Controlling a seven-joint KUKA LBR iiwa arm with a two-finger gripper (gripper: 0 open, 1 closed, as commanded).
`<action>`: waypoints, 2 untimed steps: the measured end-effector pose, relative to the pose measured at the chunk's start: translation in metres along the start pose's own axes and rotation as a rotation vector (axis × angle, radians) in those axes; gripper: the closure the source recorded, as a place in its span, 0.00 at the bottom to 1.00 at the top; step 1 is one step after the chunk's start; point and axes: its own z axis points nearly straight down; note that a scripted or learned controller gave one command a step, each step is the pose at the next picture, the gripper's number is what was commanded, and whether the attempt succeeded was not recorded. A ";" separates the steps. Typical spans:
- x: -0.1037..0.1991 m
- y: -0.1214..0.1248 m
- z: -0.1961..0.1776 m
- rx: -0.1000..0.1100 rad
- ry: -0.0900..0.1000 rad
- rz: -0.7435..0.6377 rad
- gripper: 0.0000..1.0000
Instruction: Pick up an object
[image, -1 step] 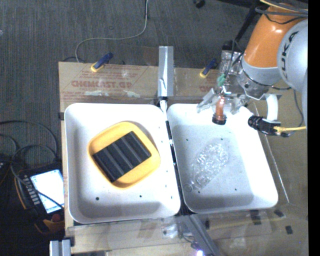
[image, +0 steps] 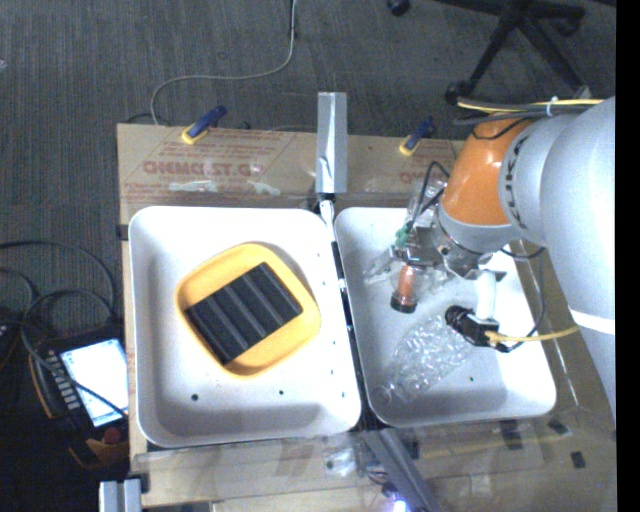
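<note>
Where the dark carpeted floor (image: 80, 80) met the bench, a brown cardboard sheet (image: 215, 165) with red lettering covered the surface, held at its far edge by two blue-and-yellow clamps, one at the left (image: 203, 124) and one at the right (image: 418, 136). Loose cables trailed over the floor, and a small lit screen (image: 92, 378) sat on the floor at the lower left, beside the bench. An upright metal post (image: 331, 145) stood at the far edge between the two white bins.

The left bin (image: 160, 400) held a yellow tray with a black ribbed insert (image: 248, 308), lying tilted near its middle. The right bin (image: 520, 395) held a small brown bottle-like object (image: 405, 287) near its far middle, a crumpled piece of clear plastic (image: 428, 352) towards its near edge, and another scrap of clear film (image: 381, 267) at the left of the bottle.

The arm (image: 560, 200) came in from the right and covered much of the right bin's far right corner, its orange band (image: 478, 185) just above the wrist. The gripper (image: 408, 262) hung directly over the brown object, whose top appeared to sit between the fingers, though wires and clear film crowded that spot, so whether the fingers were closed on it could not be told. A black fitting with a yellow cable (image: 475, 326) lay over the bin just right of the clear plastic
</note>
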 end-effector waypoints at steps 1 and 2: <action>0.004 0.011 0.022 -0.014 -0.003 -0.147 0.00; 0.004 0.011 0.014 -0.013 0.000 -0.146 1.00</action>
